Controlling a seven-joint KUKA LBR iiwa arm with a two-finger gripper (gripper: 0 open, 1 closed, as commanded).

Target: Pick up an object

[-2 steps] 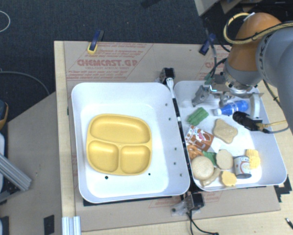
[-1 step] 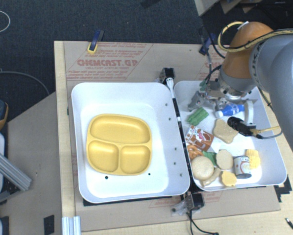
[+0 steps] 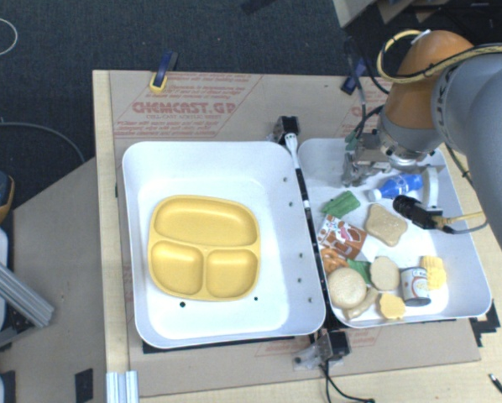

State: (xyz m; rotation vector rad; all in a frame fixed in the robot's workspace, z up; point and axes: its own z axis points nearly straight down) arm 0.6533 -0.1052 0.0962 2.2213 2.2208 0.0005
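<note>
Near end of the right bin (image 3: 478, 296): a small can (image 3: 415, 284), a corn piece (image 3: 433, 269) and round bread items (image 3: 347, 288). Mid-bin: a toast slice (image 3: 385, 224), a printed packet (image 3: 342, 239) and a green piece (image 3: 342, 203). Far end: a blue object (image 3: 400, 186) just beside the gripper (image 3: 358, 170); claw state cannot be determined. The left bin (image 3: 142, 183) contains a yellow divided tray (image 3: 204, 246).

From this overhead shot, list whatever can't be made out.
- Gripper: fingers too small and blurred in the camera view to tell whether they are open or shut.
- Blue object: partly covered by the wrist; its identity is unclear.
- Small can: label too small to read.
- Arm: cut off by the right edge.
</note>
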